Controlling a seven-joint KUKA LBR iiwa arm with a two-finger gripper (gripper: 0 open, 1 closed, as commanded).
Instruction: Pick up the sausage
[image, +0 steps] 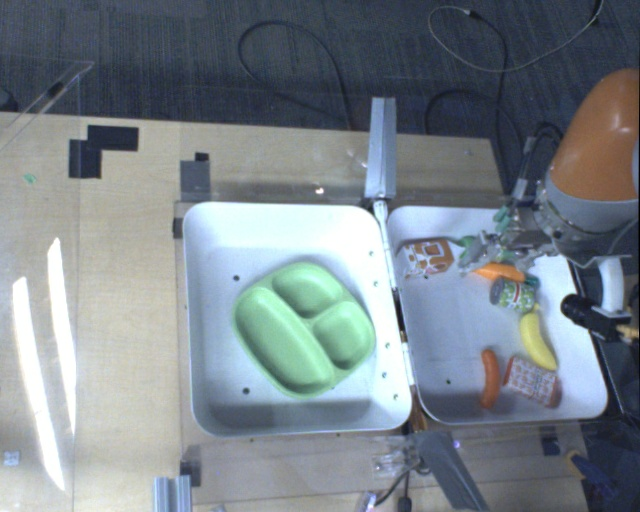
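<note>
— Orange-red sausage (489, 378)?
— Right bin (440, 400), front, beside the red packet (531, 382).
— Pincer (508, 240)?
— Rear of bin; can't tell its state. Come down straddling sausage's width.

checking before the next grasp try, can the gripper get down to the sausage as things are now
Probably yes. The sausage lies uncovered near the right bin's front edge. A red packet sits close beside it and could crowd one finger. The gripper is at the bin's far side.

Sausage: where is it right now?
In the right bin, near its front edge: the sausage lies just left of a red packet, below and left of the banana.
</note>
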